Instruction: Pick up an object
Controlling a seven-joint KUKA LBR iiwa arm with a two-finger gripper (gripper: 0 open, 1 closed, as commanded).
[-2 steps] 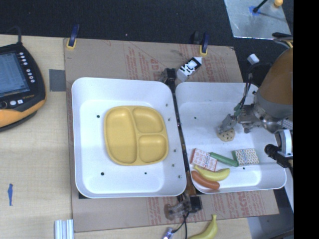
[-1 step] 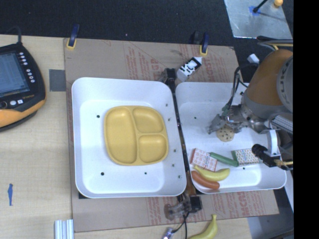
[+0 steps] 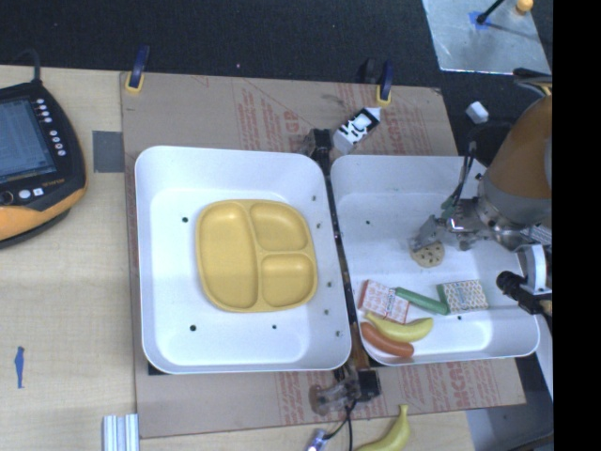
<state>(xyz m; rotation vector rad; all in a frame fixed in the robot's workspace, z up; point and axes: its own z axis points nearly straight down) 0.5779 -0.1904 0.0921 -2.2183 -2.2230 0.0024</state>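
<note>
**Gripper poised at the cookie**

Camera view: the gripper (image 3: 449,228) hangs low in the right bin (image 3: 376,181), fingers apart, nothing between them. The cookie (image 3: 427,252) lies just below-left of its tips, probably the target; toy banana (image 3: 399,327) and sausage (image 3: 385,343) lie farther off.

Light wooden bench (image 3: 66,289), brown cardboard sheet (image 3: 282,111) clamped on it, dark carpet floor (image 3: 235,17) beyond
</note>
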